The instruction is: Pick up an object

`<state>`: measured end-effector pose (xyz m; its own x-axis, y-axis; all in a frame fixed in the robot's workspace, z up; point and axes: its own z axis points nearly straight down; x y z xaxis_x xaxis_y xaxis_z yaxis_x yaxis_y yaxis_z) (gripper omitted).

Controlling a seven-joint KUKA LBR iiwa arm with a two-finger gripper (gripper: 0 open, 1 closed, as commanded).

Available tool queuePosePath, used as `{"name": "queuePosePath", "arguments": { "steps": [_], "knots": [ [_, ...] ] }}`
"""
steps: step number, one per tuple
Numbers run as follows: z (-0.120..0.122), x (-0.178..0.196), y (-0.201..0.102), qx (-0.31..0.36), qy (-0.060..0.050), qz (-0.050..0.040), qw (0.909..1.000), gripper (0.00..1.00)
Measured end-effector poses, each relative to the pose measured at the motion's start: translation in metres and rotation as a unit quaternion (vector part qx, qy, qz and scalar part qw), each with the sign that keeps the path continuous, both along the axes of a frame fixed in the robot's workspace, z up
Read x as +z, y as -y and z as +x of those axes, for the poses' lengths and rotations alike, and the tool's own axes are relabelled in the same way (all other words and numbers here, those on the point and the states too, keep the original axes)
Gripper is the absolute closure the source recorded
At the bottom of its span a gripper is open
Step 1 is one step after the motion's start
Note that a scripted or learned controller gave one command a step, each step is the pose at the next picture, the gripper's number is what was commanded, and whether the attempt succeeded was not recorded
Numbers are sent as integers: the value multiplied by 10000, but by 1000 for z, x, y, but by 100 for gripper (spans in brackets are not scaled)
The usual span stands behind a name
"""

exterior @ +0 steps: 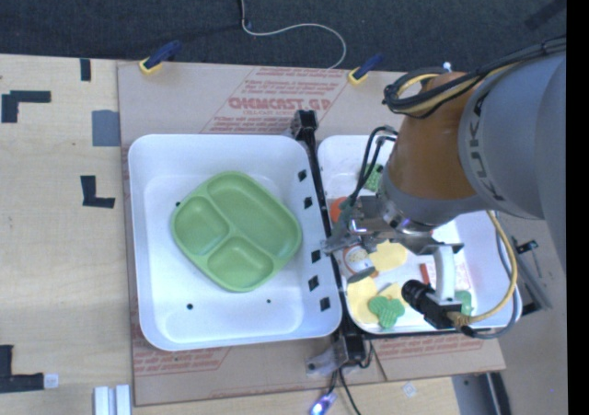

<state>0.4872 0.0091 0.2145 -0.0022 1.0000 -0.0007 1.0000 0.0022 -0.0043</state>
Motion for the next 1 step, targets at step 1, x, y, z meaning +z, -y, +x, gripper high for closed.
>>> {"name": "queuePosePath", "arguments": {
  "steps": [1],
  "knots": [
    [4,-2,-2,2,2,1,10000,100]
  ]
}}
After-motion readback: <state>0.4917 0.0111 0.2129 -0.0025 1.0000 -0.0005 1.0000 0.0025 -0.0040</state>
